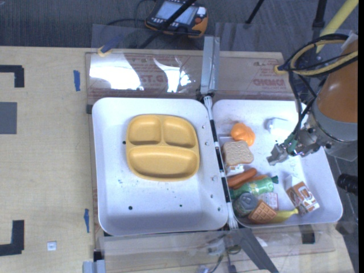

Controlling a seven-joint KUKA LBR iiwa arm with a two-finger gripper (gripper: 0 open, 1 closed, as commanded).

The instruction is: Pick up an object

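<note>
On the left, the wooden bench (40, 169) carries black corner marks and small strips of blue tape. Next comes the left white bin (114, 203), where a yellow divided plate (162, 147) lies with its two small compartments toward the far side and its one long compartment toward the near side. Just past the ridge where the bins meet, the right white bin (327, 178) holds a cluster of toy foods along its left wall: an orange fruit (243, 133) farthest back, a slice of bread (238, 153) touching it from the near side, then a carrot (243, 178), a green packet (263, 186), a dark round can (246, 201), a waffle piece (263, 211) and a banana (284, 214) at the near edge. A small brown-and-white box (302, 198) lies apart to the right of that pile, and a pale white object (277, 123) sits near the far wall. The gripper (280, 155) hangs over the bare middle of the right bin, between the bread and the box, with nothing seen between its fingers; whether it is spread or closed I cannot tell. The grey arm with its orange band (341, 98) enters from the right.
</note>
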